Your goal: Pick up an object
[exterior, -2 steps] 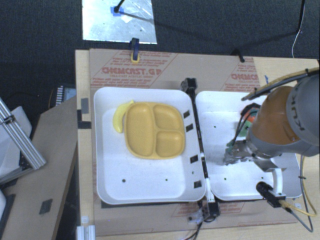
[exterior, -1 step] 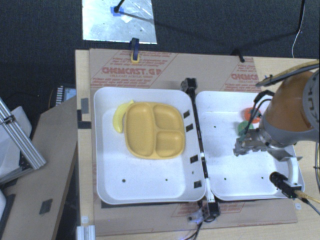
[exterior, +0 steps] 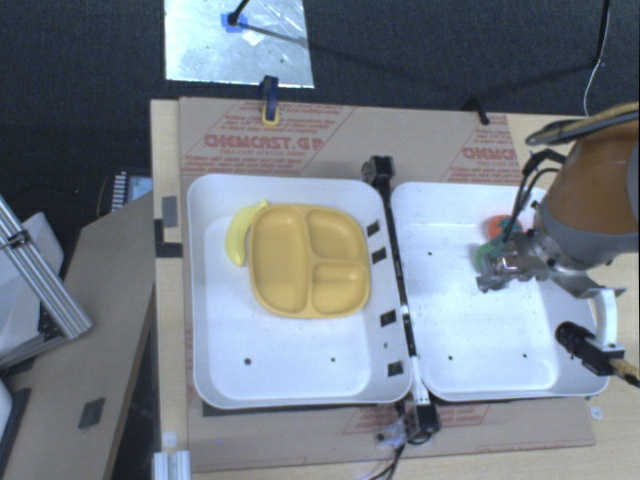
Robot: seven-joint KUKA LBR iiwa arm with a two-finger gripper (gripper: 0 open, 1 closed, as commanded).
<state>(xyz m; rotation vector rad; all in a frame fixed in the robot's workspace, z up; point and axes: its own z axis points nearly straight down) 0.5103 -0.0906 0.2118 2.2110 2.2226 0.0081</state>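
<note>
Over the bench, counted two white bins: left bin (exterior: 215,368) and right bin (exterior: 470,368), side by side. Caught the grey arm (exterior: 590,188) low over the right bin's right side, likely lining up a grab. Found a yellow divided plate (exterior: 305,260) flat in the left bin's middle, a banana (exterior: 238,233) tucked against its far-left rim. Spotted a small orange-and-green object (exterior: 497,226) near the right bin's far edge, just beside the gripper (exterior: 490,271). Could not tell the gripper's state, spread or pressed together.
</note>
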